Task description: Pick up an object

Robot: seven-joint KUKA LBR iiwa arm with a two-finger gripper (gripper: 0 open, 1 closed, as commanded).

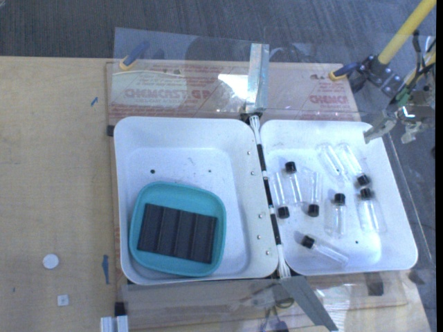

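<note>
Clear glass vials with black caps (309,202) lie scattered in right white bin (398,254) | fingers: can't tell | risk: they're slick and round, probably roll away.

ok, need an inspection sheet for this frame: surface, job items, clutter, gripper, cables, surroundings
Surface: wooden bench bearing two white bins side by side, left bin and right bin.
Job's things: clear vials with black caps lie scattered in the right bin; a teal tray holding a dark ribbed insert sits in the left bin.
Clutter: small white disc on the bench, left of the bins.
Gripper: gripper at the upper right, over the right bin's far corner; finger state cannot be told.
Cables: wires near the wrist, upper right.
Surroundings: clear plastic sheet behind the bins; grey floor beyond.
</note>
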